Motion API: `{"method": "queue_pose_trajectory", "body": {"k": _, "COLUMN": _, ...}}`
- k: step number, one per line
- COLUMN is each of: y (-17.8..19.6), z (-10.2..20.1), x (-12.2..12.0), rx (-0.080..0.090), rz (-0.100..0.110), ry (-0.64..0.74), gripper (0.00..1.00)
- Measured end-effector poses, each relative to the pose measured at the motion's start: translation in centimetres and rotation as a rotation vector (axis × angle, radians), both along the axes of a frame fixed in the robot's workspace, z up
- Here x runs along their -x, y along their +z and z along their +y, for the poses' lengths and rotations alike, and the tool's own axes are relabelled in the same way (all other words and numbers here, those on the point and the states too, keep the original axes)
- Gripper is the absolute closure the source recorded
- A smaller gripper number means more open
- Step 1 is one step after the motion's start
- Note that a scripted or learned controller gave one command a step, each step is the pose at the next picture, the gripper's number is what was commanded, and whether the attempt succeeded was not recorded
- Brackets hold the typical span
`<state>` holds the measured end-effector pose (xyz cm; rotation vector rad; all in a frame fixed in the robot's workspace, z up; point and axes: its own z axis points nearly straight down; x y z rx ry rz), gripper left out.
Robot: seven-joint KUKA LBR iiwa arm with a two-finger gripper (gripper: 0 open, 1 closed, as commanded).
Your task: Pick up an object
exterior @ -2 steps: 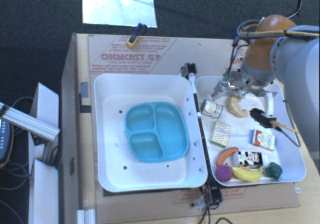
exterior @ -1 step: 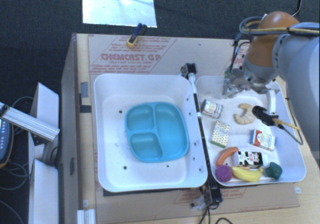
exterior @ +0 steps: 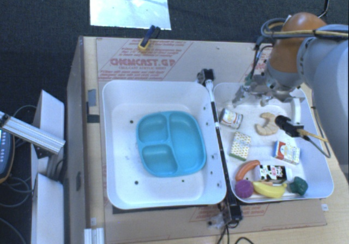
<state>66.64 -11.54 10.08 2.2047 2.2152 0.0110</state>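
Surface (exterior: pixel 163 60): brown-topped, carrying two shallow white bins side by side. Left bin (exterior: pixel 112 128): held one blue plate (exterior: pixel 170 143) with three compartments, lying flat near the middle. Right bin (exterior: pixel 320 174): held all the loose items available for picking. Small can (exterior: pixel 230 118), on its side near the bin's left wall. Tan crescent-shaped biscuit (exterior: pixel 267 123), just right of the can. Pale speckled square cracker (exterior: pixel 240 146), below the can. Red-and-white carton (exterior: pixel 286 152), toward the right wall. Orange sausage (exterior: pixel 247 169), curved, below the cracker. Black-and-white box (exterior: pixel 272 172), just beside the sausage on its right. Purple ball (exterior: pixel 244 188), at the near left corner. Yellow banana (exterior: pixel 269 189), lying between the ball and a dark green lump (exterior: pixel 298 185), the banana close under the box. Arm (exterior: pixel 322 57): grey, with its orange band (exterior: pixel 297 24) above the wrist, reaching in from the right. Hand (exterior: pixel 260 89): sat over the far end of the right bin, above the can and the biscuit and apart from both; whether it was wide or narrow could not be told. Small yellow-and-dark item (exterior: pixel 148 38), kind unclear, lay at the far edge of the surface
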Motion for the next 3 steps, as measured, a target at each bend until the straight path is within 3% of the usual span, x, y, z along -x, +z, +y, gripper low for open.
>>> {"method": "queue_pose_trajectory", "body": {"k": 1, "y": -1.6, "z": 1.2, "x": -0.3, "rx": -0.006, "rz": 0.014, "ry": -0.001, "gripper": 0.0}}
{"method": "queue_pose_trajectory", "body": {"k": 3, "y": -1.5, "z": -0.8, "x": -0.3, "rx": -0.005, "rz": 0.013, "ry": -0.004, "gripper": 0.0}}
